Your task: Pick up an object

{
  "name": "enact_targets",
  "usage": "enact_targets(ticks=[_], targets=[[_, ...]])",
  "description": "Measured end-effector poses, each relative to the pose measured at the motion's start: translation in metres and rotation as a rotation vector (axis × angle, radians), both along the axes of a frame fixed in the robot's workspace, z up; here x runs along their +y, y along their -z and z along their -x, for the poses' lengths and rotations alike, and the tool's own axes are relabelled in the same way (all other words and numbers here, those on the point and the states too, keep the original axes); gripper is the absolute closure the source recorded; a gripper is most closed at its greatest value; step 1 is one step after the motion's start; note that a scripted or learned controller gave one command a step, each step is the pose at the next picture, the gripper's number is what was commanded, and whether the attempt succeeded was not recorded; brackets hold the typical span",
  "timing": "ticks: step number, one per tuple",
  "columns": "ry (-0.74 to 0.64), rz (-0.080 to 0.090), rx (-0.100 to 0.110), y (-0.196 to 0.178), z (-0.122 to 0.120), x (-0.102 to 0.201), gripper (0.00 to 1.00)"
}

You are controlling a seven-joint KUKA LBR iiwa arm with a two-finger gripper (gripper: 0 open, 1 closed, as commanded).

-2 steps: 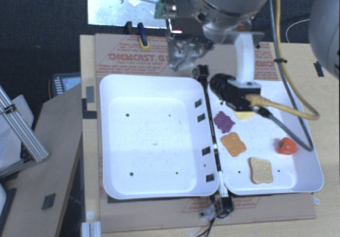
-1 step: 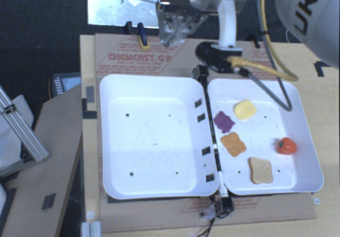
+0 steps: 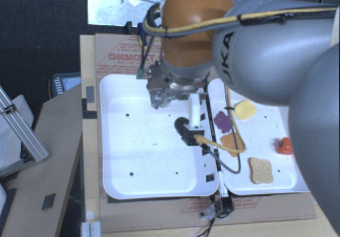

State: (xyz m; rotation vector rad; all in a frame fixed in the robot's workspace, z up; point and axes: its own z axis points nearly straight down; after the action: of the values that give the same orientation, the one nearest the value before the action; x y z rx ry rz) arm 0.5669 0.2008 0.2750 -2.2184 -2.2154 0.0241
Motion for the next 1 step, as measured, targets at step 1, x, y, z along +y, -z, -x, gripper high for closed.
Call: enact_targets(ticks=[1], targets=[[0.001,-0.008,-0.02,-0.0928,0.0492,-0.049,1.0]])
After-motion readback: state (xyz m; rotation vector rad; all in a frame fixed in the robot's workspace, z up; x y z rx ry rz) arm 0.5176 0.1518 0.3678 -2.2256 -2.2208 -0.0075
